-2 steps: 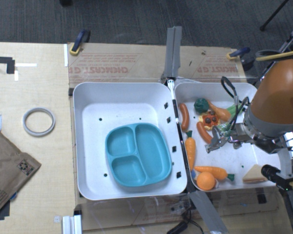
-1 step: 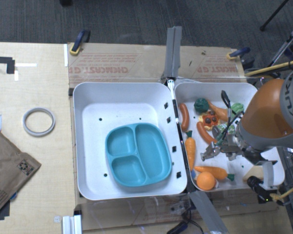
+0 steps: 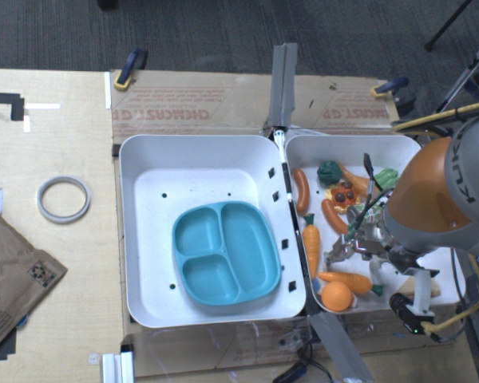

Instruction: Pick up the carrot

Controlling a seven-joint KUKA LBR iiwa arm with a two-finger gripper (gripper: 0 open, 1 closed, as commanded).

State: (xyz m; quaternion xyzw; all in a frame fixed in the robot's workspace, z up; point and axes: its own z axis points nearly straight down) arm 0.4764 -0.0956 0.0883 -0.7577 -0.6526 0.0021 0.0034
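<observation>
Scanning from the left: tape ring [image 3: 64, 199] and brown cardboard box [image 3: 12, 274] sit on the bench, well apart from the work, no risk there; left bin [image 3: 144, 158] holds only the blue divided plate [image 3: 225, 252], also out of play; trouble is all in the right bin [image 3: 399, 146], which is crowded; one carrot [image 3: 311, 247] lies lengthwise just beside the wall nearest the left bin, green top pointing up-frame; a second carrot [image 3: 347, 281] lies across the near end, touching or almost touching the orange ball [image 3: 336, 296]; two sausages [image 3: 302, 190] sit further back with green toy veg [image 3: 330, 171] and a mixed-colour piece beside them; gripper [image 3: 353, 248] hangs over the middle of that bin, between the two carrots, with nothing visible between its fingers; whether they are spread or pressed together I cannot tell, cables and arm body block the view; risks as I read them: wall-side carrot leaves little room for a finger on the wall side, so a finger could land on the rim; near carrot could roll against the ball or the ball gets pinched instead; two carrots also means target ambiguity, a descent midway would close on bare floor.
</observation>
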